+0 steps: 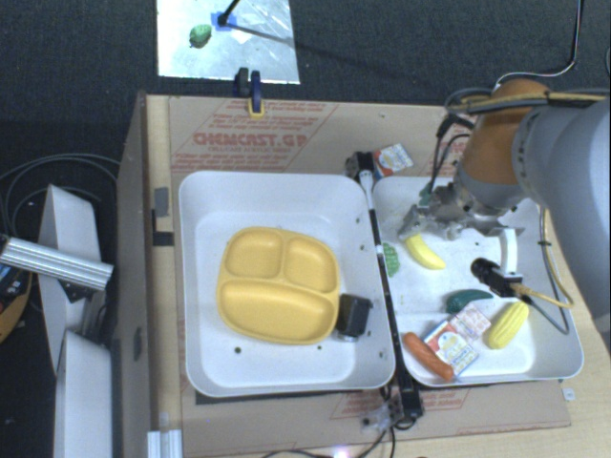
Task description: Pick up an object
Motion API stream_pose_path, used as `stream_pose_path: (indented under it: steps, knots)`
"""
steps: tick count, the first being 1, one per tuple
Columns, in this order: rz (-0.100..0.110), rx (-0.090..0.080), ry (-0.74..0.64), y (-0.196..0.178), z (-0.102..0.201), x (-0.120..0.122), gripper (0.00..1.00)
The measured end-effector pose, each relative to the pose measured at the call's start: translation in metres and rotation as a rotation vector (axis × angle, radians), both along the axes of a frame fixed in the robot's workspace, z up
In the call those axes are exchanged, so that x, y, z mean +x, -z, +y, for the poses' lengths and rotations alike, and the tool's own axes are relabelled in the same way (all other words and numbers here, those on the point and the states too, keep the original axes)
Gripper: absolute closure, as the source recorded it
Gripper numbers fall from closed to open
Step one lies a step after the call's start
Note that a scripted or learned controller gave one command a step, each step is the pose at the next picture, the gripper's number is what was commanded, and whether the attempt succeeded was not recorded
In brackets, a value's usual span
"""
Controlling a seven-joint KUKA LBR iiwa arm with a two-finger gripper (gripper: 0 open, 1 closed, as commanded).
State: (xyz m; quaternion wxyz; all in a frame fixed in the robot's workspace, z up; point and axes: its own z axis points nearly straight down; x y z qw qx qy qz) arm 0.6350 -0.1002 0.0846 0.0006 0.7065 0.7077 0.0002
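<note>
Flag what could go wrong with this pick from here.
1. The gripper is right next to the banana. The banana is curved and smooth-looking, so a slightly off descent could likely nudge it aside rather than grasp it.
2. The corn, packet and sausage lie bunched in the right bin. A grab there might catch two things or none.

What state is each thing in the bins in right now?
Yellow plate: right side up, left bin.
Black block: against the plate's edge.
Banana: lying flat, beside the gripper.
Corn cob: lying flat, right bin.
Sausage: lying flat, beside the packet.
</note>
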Motion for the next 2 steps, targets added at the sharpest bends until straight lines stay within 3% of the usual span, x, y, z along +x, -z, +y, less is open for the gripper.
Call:
stream_pose_path:
  steps: [1,2]
  knots:
    - [-0.001,-0.001,0.001,0.000,0.013,-0.027,0.00]
    - [-0.003,-0.001,0.000,-0.011,0.014,-0.026,1.00]
